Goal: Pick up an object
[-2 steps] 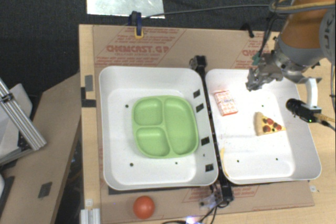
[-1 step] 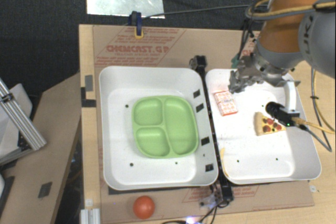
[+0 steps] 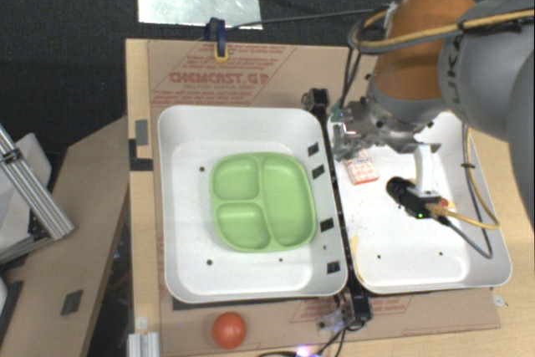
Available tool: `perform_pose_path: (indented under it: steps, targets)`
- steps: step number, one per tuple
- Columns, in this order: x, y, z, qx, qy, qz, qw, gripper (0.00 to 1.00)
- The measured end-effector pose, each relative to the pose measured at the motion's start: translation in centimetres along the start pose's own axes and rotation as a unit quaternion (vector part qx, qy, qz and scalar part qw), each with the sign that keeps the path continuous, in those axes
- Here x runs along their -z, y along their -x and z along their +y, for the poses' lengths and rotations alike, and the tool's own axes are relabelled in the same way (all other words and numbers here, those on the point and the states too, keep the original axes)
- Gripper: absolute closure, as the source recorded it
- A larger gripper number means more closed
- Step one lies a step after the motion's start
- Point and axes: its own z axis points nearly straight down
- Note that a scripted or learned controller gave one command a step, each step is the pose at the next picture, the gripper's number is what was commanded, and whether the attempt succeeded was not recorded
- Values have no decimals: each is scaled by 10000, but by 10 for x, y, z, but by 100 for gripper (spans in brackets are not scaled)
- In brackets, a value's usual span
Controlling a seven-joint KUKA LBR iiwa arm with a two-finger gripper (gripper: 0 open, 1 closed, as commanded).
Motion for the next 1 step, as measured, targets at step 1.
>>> perform_pose_path:
  steps: [1]
  targets:
    - [5, -53, -24, 4, 1, 2, 10000, 100]
